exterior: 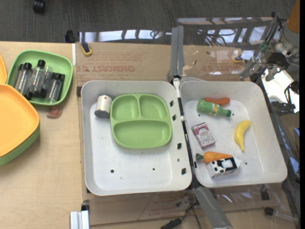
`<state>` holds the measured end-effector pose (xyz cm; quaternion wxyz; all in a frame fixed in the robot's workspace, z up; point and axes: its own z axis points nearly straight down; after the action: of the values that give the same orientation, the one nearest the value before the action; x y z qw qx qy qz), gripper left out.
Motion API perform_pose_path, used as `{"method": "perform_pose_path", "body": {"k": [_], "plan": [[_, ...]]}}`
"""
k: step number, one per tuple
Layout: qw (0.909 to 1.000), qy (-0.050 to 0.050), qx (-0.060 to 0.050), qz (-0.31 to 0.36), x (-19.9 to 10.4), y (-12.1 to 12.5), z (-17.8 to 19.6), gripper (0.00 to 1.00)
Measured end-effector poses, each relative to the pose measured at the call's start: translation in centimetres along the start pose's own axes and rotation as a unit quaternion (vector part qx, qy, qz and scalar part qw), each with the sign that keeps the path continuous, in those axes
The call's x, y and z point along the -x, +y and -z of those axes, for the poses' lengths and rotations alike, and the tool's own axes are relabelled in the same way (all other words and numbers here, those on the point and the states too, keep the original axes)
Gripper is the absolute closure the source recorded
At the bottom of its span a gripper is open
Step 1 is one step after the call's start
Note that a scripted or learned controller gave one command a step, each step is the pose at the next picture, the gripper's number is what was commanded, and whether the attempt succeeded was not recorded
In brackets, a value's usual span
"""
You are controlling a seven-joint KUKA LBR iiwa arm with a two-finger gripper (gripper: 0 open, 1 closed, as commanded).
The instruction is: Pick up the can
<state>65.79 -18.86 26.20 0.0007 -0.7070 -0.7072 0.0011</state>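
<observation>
The can [102,106] is a small silver cylinder lying on its side at the far left of the left bin [95,166], touching or nearly touching the left edge of a green divided plate [141,120]. My gripper [261,69] hangs at the upper right, above the back right corner of the right bin [271,171] and far from the can. Nothing is visibly in it.
The right bin holds a green bottle [214,108], an orange carrot-like piece [217,100] behind it, a small card box [203,135], a banana [241,133], a carrot [217,156] and a black-and-white carton [224,166]. Left of the bins are orange plates [16,123] and a green tray of vials [39,78].
</observation>
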Motion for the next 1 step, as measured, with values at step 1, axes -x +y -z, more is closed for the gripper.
{"method": "perform_pose_path", "body": {"k": [1], "plan": [[0.9988,0.000,0.000,-0.049,1.13,0.09,-7.90,0.00]]}}
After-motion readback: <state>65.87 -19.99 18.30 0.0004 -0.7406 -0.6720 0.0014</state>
